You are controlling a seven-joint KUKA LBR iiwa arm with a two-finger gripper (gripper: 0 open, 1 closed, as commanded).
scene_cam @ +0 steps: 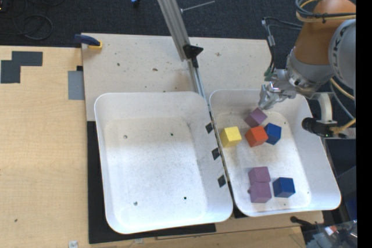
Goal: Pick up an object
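The right bin holds several blocks. A yellow cube lies near its left wall. An orange cube sits between a small purple block and a blue cube. Nearer the front, a larger purple block lies beside a second blue cube. My gripper hangs over the back of the right bin, just above and right of the small purple block. Nothing shows between its fingers.
The left bin lies beside the right one, with black clips on the shared wall. A slanted aluminium rail rises behind the bins. A blue and yellow clamp lies at the bench's back left corner.
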